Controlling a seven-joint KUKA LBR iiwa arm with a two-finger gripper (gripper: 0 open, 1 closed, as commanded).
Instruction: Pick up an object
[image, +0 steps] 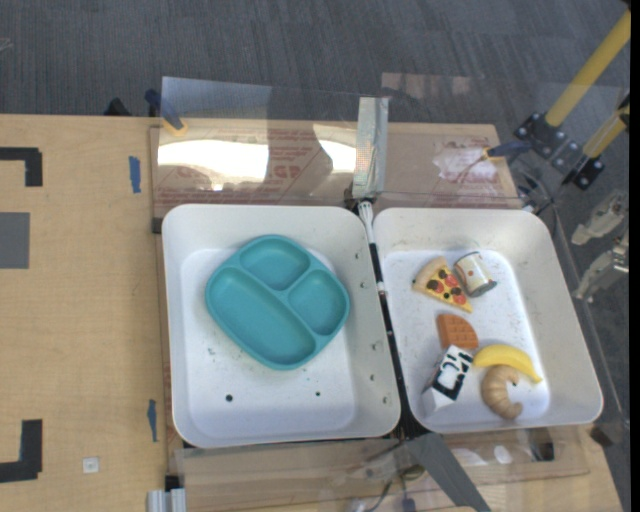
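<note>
Toy food — pizza slice (441, 283), can (475, 273), waffle (457, 330), banana (507, 358), croissant (500, 391) — lying unpicked in right bin (570, 300), all 5 waiting, grasp not begun, gripper state impossible to tell.

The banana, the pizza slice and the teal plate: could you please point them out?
banana (508, 360), camera view, middle of its curve
pizza slice (442, 283), camera view, its topping
teal plate (240, 318), camera view, largest compartment

- left white bin (190, 400) in front of me, teal divided plate (277, 300) lying flat inside, three compartments
- right white bin (570, 330) just beside it, rims touching
- wooden bench (70, 330) under both, blue tape bits (134, 174)
- clear plastic sheet (260, 150) behind the bins
- yellow poles (600, 55) top right
</note>
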